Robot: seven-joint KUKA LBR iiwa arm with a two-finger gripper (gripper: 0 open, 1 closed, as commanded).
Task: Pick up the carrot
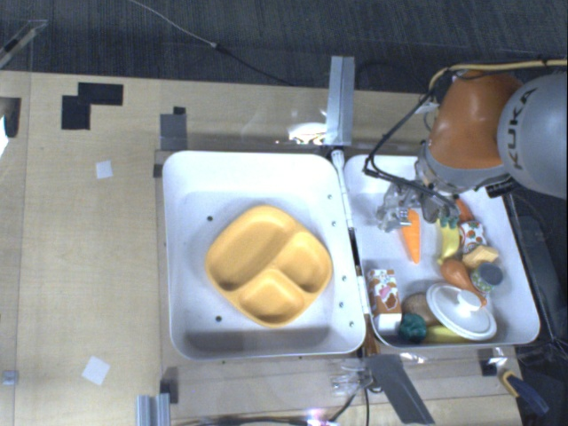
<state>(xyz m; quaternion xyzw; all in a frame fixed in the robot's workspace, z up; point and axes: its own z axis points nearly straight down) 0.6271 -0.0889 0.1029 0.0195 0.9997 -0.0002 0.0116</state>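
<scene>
Camera view puts the carrot [412,238] in the right bin [524,313], lying lengthwise with its thick end toward the claw [401,209] and its point aimed at the bin's near side. The claw sits right at the carrot's upper end, its metal fingers reaching down over that tip; whether they are apart, together, or clamped on the carrot I cannot tell, since the wrist hides the gap. Just right of the carrot lies a small banana [450,239], and beyond that a red and white carton [471,234]. Below the carrot, toward the near wall, stand a small printed box [383,290], a white bowl [461,310] and a dark green lump [411,327]. Left of the carrot, past the divider, the left bin [182,238] holds a yellow divided plate [269,263]. Both bins rest on the pale wooden surface [80,264].
</scene>
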